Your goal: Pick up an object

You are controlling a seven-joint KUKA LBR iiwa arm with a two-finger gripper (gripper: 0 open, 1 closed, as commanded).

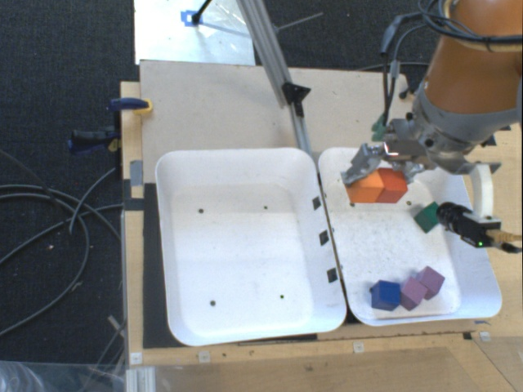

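The arm [478, 55] comes in from the right, its orange band cut off by the top and right edges of the view, so how far it extends cannot be made out. Taking the right bin [482, 296] as the marker: the arm's bulk hangs over that bin's far right corner and hides the rim there. The left bin [237, 243] sits touching its left side, with a row of small dark clips along the seam.

The gripper [377, 163] hangs over the right bin's far end, directly above the orange block [378, 186]. One grey finger slants down against the block's top left; the other finger is lost behind the wrist hardware, so I cannot tell whether the hand is apart or closed on anything.

A green block [426, 216] lies toward the bin's right wall, partly tucked beside a black fitting. At the near end a blue block [386, 295] touches two purple blocks [422, 287].

No writing or labels are legible anywhere.
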